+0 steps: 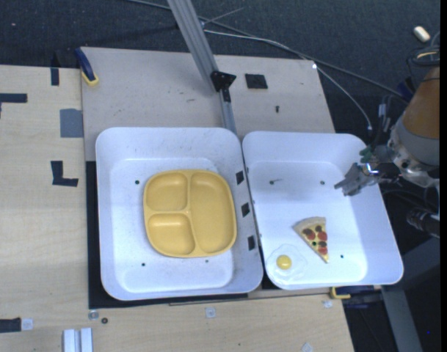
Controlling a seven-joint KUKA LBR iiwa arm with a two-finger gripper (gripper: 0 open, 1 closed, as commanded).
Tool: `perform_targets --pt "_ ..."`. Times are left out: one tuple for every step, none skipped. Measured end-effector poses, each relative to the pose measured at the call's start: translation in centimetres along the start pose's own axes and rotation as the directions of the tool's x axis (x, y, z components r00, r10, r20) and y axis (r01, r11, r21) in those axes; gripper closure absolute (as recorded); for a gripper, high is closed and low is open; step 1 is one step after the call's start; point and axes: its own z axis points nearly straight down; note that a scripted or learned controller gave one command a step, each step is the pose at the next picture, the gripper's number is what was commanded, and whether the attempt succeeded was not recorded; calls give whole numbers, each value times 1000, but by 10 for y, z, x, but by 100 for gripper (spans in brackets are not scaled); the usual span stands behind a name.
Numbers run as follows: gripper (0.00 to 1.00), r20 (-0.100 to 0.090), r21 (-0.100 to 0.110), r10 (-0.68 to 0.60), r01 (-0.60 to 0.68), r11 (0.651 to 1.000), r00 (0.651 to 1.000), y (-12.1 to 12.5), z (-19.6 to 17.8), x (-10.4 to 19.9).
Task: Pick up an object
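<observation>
Approach step. Gripper (353, 182) over R bin (377, 218), near its 3 o'clock wall; jaws' spread — can't tell, nothing seen held. Pizza slice (315, 237) lies at gripper's 7 o'clock, apart. Next, prob.: shift there, descend, close.

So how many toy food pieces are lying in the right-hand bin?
2. A pizza slice lies near the middle of the right bin, and a small round yellow piece sits at its near-left corner. Nothing seems hidden.
</observation>
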Motion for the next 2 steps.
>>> perform_targets --pt "100 -1 3 -4 4 1000 1000 -3 9 59" --pt "100 -1 1 -5 5 1000 1000 7 4 106"
